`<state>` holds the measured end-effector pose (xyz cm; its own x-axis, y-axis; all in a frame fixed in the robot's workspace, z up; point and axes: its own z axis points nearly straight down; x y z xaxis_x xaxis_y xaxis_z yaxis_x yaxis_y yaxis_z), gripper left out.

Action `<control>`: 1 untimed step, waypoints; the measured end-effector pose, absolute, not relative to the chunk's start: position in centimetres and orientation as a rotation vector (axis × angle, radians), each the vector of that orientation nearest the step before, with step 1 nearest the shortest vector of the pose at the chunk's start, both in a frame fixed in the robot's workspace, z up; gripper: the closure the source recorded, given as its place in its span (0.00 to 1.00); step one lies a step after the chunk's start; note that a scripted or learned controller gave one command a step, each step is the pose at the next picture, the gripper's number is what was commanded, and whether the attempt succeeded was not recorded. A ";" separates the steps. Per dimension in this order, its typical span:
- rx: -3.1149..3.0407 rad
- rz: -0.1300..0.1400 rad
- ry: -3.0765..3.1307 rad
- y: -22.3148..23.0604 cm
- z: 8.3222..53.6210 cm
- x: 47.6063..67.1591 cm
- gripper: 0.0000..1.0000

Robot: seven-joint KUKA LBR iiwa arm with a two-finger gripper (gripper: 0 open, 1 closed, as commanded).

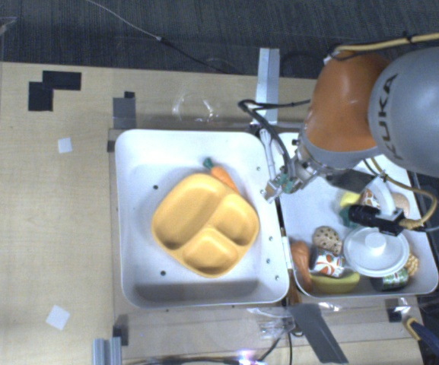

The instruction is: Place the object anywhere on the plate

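One grey KUKA arm (421, 112) with an orange band fills the upper right and reaches down-left over the right bin. It stands over a pale wooden bench (44, 226), which bears two shallow white bins side by side.

The left bin (139, 280) holds one yellow plate (205, 223), divided into three compartments and sitting roughly in the bin's middle, turned at an angle. All three compartments are bare.

The right bin (424, 276) is crowded. I count:
- one white round lidded dish (375, 251)
- one yellow-green banana (339, 283) along the near wall
- one orange-brown sausage-like piece (301, 257) by the left wall
- one small printed can (327, 265), touching the banana
- one speckled cookie (326, 238), just above the can

Other small items lie partly hidden under the arm and behind the dish, and I cannot name them.

One carrot (222, 177) with a green top lies in the left bin against the plate's far edge. Whether it rests on the rim or just beside it cannot be told.

The gripper (283, 179) hangs over the wall between the two bins, near the carrot but apart from it. Whether it is spread or pressed together cannot be told, and nothing is seen in it.
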<state>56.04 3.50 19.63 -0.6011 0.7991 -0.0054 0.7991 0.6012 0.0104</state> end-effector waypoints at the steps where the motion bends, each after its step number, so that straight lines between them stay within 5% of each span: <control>1: 1.299 0.013 2.849 11.3 10.0 53.3 1.00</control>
